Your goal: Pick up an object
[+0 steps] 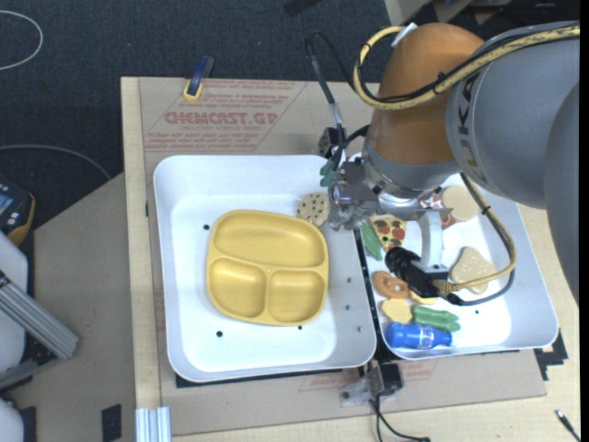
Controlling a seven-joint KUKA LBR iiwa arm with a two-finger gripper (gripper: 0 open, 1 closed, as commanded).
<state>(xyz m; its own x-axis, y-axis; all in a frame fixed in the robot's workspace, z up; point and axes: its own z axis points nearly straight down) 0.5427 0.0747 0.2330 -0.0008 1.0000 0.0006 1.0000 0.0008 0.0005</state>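
The gripper (pixel 354 196) hangs near the middle of the frame, over the wall shared by the two bins, but the bulky grey arm (pixel 515 109) and its orange band (pixel 419 76) cover most of it, so whether the fingers are open or closed cannot be told, nor whether anything sits between them.

Just left of the gripper a spotted cookie (pixel 314 207) lies in the upper right corner of the left bin (pixel 175 247), close to the yellow divided plate (pixel 268 266) that fills that bin's centre.

In the right bin (pixel 538 307) a crowded heap shows below the arm: a green piece (pixel 371 238), a pizza slice (pixel 390 229), a sandwich wedge (pixel 471 270), a blue can (pixel 419 337); others are partly hidden.

The left bin has bare floor along its left and lower edges.
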